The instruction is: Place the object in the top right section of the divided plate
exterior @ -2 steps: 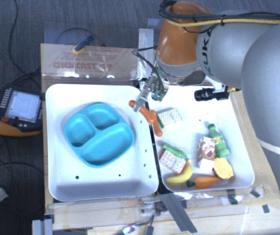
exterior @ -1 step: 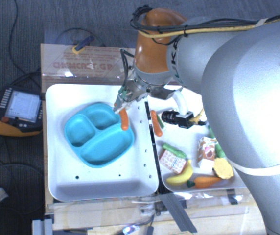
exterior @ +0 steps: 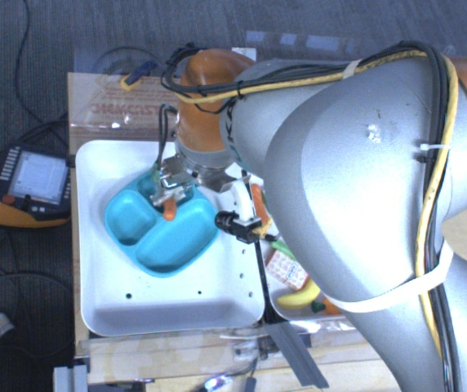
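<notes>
Small orange carrot-like object (exterior: pixel 170 211) sits between the fingertips of the metal 2-finger gripper (exterior: pixel 171 205), jaws clamped on it, right over the ridge of the blue divided plastic plate (exterior: pixel 162 227). Plate lies tilted in the left shallow white bin (exterior: pixel 119 305), 3 sections visible, the gripper above its upper part. Grey arm with orange band (exterior: pixel 209 96) comes in from the right and covers most of the right bin (exterior: pixel 276 302). Yellow banana-shaped item (exterior: pixel 297 298) and a red-white checked packet (exterior: pixel 286 268) lie in the right bin. Yellow-black handheld pendant (exterior: pixel 28 186) sits on the floor, well apart to the left.
</notes>
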`<state>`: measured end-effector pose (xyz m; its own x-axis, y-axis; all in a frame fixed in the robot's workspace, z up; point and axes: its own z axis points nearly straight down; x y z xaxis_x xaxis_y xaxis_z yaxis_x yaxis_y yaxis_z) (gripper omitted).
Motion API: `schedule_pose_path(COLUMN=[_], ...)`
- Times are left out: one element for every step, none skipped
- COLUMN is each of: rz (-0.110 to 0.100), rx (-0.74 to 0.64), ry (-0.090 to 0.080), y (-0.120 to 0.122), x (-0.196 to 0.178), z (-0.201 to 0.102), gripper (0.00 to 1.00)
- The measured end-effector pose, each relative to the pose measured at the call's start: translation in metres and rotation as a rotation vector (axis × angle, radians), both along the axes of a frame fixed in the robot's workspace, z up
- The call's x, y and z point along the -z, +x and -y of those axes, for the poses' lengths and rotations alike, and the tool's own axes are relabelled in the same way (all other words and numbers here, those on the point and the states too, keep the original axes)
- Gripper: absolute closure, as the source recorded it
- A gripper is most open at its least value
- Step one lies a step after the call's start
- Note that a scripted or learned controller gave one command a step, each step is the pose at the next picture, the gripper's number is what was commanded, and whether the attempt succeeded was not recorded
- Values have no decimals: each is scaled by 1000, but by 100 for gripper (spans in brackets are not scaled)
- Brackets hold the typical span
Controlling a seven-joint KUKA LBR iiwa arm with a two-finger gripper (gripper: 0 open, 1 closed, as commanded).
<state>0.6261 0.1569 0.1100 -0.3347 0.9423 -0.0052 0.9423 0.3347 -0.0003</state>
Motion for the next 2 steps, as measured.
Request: schedule_pose_path(rz=[-7,44], rx=[-2,-72], ry=[-5,5], y=[0,-9], x=[-4,3], z=[0,-40], gripper=[100,100])
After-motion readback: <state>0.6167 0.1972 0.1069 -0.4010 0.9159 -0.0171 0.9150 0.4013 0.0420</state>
